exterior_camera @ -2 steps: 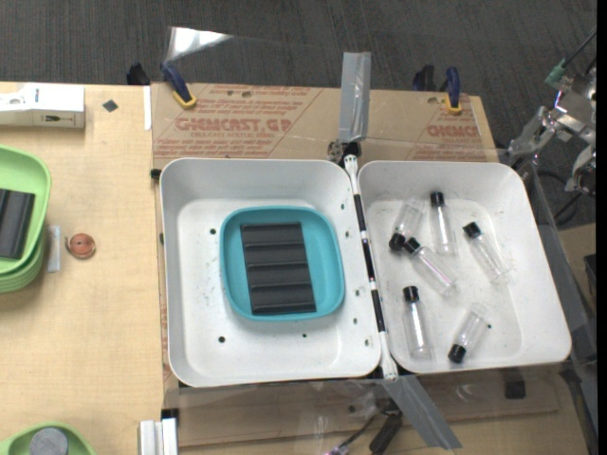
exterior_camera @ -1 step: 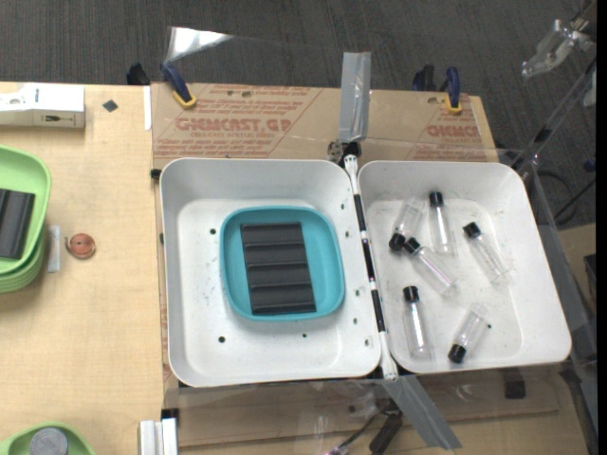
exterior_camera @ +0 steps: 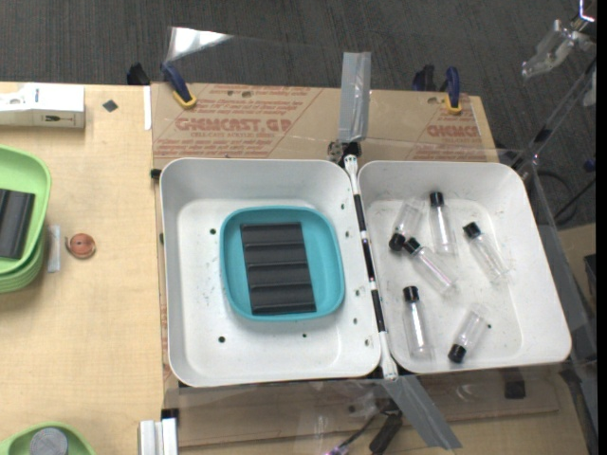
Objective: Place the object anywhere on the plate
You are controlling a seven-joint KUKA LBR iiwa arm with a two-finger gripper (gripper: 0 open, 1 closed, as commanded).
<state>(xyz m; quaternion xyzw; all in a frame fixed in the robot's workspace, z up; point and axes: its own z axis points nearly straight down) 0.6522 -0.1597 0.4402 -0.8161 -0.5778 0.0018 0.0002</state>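
The wooden bench (exterior_camera: 95,349) carries two white bins (exterior_camera: 190,349) side by side and a cardboard sheet (exterior_camera: 285,117).

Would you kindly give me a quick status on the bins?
Six vials loose in right bin. Teal plate in left bin, bearing a dark ribbed block.

The green tray (exterior_camera: 21,218) at the left edge is cut off by the picture, so only its right part shows, and the dark block (exterior_camera: 13,223) lying in it is cut as well. At the bottom left corner a round green thing (exterior_camera: 45,441) is cut by the lower edge, and what it is cannot be told. The small round brown object (exterior_camera: 82,245) on the wooden bench (exterior_camera: 85,349) is too small to name. At the top right, a pale blurred shape (exterior_camera: 555,47) on thin rods reaches the edge, and it is not clear what it is. The print on the cardboard (exterior_camera: 256,121) behind the bins is partly covered by the clear tape (exterior_camera: 355,93).
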